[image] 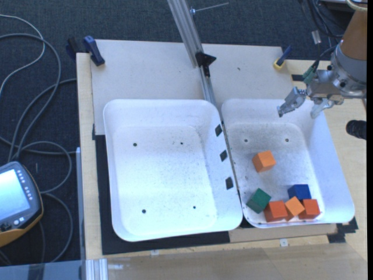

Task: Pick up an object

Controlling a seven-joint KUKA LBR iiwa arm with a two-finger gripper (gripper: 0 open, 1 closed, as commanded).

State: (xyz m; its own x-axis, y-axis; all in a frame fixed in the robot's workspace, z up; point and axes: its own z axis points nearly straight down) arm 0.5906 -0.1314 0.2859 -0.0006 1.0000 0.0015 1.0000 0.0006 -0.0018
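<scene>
Gripper (303, 107) hung spread and unladen over right bin's (326, 150) far rim; I logged orange cube (264, 161) apart from near-edge block cluster (285, 204).

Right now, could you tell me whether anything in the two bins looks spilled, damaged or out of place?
Nothing stands out. The small orange cube sits alone in the right white bin; the green cube, blue cube and other orange blocks huddle at its near edge. Dark specks dust both floors.
</scene>
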